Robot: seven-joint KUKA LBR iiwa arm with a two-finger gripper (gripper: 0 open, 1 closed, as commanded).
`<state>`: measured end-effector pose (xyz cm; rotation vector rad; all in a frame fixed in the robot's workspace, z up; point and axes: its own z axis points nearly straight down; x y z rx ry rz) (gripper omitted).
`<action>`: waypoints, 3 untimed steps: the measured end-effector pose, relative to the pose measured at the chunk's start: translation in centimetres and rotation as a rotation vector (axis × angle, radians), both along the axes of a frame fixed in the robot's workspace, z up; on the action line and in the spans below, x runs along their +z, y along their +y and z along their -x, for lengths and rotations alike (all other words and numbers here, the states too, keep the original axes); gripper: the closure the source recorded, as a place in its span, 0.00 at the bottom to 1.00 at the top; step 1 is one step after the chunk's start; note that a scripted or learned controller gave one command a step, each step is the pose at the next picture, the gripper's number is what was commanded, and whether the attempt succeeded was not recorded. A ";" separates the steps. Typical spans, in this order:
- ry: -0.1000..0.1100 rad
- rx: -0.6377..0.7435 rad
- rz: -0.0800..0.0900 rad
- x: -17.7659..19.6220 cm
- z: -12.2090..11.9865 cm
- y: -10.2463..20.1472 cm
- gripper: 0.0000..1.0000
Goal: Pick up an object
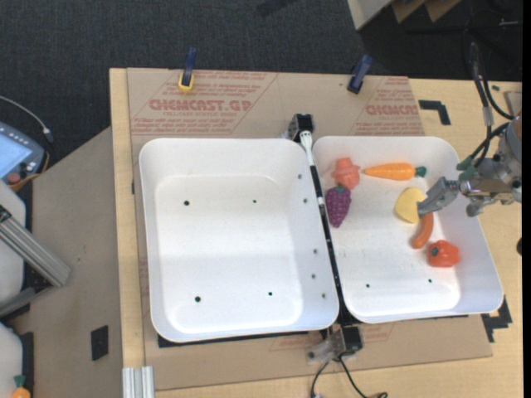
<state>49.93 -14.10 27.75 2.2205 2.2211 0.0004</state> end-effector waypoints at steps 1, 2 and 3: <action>0.011 -0.002 -0.003 -11.2 -0.9 -1.1 0.00; 0.000 0.001 0.001 -19.2 -6.6 -3.9 0.00; -0.004 -0.001 0.002 -17.7 -6.6 -3.8 1.00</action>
